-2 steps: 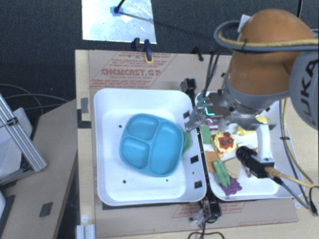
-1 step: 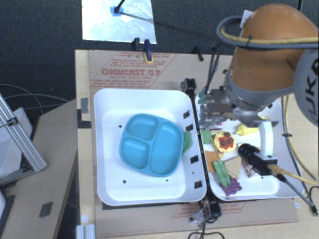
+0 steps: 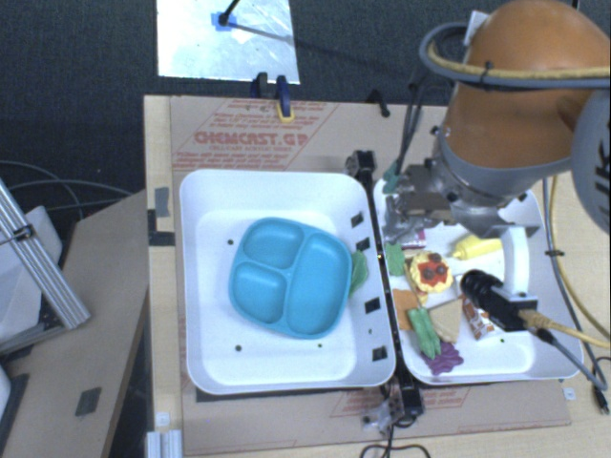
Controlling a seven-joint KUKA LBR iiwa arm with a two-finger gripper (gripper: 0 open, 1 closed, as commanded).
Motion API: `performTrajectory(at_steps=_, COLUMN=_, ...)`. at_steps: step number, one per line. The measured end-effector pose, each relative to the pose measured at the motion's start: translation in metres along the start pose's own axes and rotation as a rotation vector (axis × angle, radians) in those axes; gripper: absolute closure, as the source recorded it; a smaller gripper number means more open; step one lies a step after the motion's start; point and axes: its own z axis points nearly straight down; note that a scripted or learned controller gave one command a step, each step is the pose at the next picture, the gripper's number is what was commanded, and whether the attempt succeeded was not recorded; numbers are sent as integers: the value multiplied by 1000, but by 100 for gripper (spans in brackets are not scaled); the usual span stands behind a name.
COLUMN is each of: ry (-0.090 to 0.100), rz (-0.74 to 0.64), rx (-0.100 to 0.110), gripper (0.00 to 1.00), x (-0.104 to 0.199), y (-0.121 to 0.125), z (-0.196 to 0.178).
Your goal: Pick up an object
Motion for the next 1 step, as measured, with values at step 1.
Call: performTrajectory(at_steps=1, ry=0, rz=10, rx=0, gripper=100, x=-9, y=-1, z=-34)
